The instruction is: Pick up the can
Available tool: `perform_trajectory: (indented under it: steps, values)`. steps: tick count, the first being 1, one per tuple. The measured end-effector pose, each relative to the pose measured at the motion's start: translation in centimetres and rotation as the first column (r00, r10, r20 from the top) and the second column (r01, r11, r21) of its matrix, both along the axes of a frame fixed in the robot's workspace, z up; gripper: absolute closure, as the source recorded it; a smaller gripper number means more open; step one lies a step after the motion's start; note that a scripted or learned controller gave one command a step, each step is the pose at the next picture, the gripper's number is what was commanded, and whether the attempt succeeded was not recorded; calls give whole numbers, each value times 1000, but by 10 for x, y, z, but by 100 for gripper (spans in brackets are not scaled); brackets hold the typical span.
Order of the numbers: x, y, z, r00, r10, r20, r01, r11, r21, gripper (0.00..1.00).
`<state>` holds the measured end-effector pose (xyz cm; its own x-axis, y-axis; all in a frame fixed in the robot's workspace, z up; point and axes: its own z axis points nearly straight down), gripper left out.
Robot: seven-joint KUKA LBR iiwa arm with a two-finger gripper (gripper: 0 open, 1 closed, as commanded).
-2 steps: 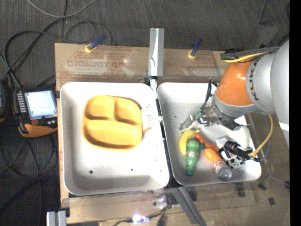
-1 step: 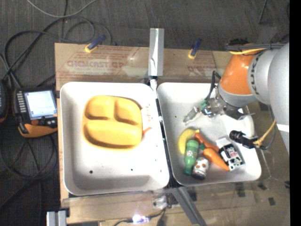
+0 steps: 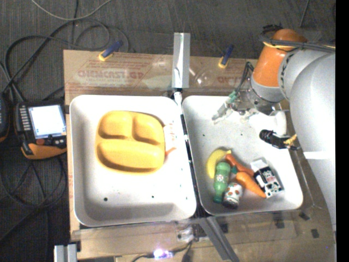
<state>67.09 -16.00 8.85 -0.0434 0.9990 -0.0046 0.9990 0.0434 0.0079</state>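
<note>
The can [image 3: 233,194] is small and white with red and dark markings. It sits near the front edge of the right bin [image 3: 204,130], touching a green bottle [image 3: 221,179] and an orange carrot [image 3: 248,182]. My gripper [image 3: 229,109] hangs over the far end of the right bin, well behind the can. Its fingers are open with nothing between them. The orange band of the arm [image 3: 271,64] is just to the gripper's right.
A yellow banana [image 3: 214,160] lies behind the bottle. To the right of the carrot is a black and white box [image 3: 267,179]. The left bin [image 3: 82,162] holds a yellow divided plate [image 3: 131,141]. A small screen device [image 3: 43,121] lies left of the bench.
</note>
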Motion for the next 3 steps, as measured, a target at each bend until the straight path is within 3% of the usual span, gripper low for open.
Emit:
perform_trajectory:
  steps: [1, 2, 3]
  values:
    - [-42, -21, 1, 995, -103, 0, 103, 995, 0, 0]
    - [0, -20, 0, 983, -184, -1, 184, 983, 1, 0]
    - [-76, -16, 1, 959, -282, -1, 282, 959, 1, 0]
